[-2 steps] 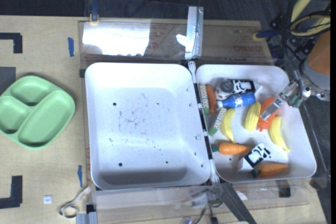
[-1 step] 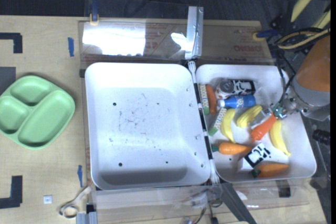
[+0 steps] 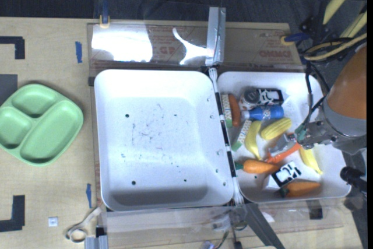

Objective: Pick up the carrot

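A green divided plate (image 3: pixel 38 123) lies at the far left of the wooden bench (image 3: pixel 46 55), well apart from the bins. Next comes the left bin (image 3: pixel 157 136), its white floor marked with faint scribbles and a few dark dots. Just beside it, the right bin (image 3: pixel 326 192) holds a crowded heap of toy food. Against its left wall a slim orange piece (image 3: pixel 233 107) lies lengthwise, with a black and white object (image 3: pixel 263 95) and a blue bottle (image 3: pixel 263 113) to its right. Below those sit a banana (image 3: pixel 252 138) and a yellow corn cob (image 3: pixel 275 128). One carrot (image 3: pixel 260 167) lies near the bin's lower left, and a second carrot (image 3: pixel 301 187) lies along the front wall, touching a black and white block (image 3: pixel 286 173). The gripper (image 3: pixel 303 138) hangs over the heap's right side, close above a thin orange stick (image 3: pixel 284 154); whether its fingers are spread or pressed together cannot be told. The grey arm with its orange band (image 3: pixel 352 93) enters from the right.
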Tool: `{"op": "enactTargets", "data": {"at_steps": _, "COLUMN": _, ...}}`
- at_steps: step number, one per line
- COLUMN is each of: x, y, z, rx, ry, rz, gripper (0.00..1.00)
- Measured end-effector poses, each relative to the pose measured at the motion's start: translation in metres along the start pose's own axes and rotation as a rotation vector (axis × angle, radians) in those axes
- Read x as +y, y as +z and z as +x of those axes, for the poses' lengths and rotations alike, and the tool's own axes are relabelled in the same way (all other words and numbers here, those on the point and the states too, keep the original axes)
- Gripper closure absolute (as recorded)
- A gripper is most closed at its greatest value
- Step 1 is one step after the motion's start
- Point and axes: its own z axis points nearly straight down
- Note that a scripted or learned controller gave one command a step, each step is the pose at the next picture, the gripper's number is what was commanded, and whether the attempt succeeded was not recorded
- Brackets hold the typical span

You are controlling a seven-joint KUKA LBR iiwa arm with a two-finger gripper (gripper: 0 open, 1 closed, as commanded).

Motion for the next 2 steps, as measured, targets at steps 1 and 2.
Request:
{"op": "enactTargets", "data": {"at_steps": 1, "x": 0.0, "y": 0.087, "z": 0.024, "rx": -0.003, "ry": 0.194, "rz": -0.007, "gripper": 0.0}}
{"op": "enactTargets", "data": {"at_steps": 2, "x": 0.001, "y": 0.076, "z": 0.023, "rx": -0.004, "ry": 0.196, "rz": -0.01, "gripper": 1.0}}
